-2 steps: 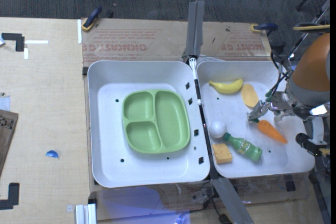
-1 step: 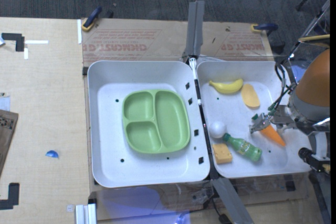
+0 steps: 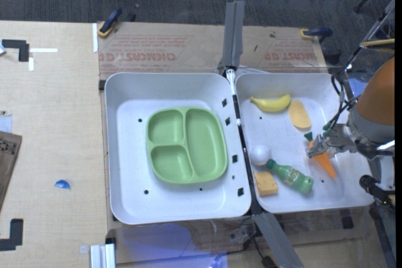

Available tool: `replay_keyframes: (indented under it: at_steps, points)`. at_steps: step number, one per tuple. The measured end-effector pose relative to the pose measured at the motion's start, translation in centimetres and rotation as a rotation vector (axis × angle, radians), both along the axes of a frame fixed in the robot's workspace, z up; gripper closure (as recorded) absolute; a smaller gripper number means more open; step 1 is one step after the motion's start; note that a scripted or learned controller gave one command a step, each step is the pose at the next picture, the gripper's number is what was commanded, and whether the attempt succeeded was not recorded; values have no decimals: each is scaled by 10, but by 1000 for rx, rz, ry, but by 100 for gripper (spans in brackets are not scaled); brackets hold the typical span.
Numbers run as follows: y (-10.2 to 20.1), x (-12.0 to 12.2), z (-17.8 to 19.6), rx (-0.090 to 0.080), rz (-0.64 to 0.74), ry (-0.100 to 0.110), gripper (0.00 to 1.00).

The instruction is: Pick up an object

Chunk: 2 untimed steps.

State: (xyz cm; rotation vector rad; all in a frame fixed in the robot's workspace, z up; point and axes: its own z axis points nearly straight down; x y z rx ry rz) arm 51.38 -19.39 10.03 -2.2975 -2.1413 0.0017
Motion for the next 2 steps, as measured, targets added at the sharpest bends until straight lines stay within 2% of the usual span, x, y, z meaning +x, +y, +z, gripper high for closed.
replay_keyframes:
  at_steps: [1,2]
  points:
    - [63,-33,94,-1,-95,1,100]
    - [58,-19,92,-1,-61,1,100]
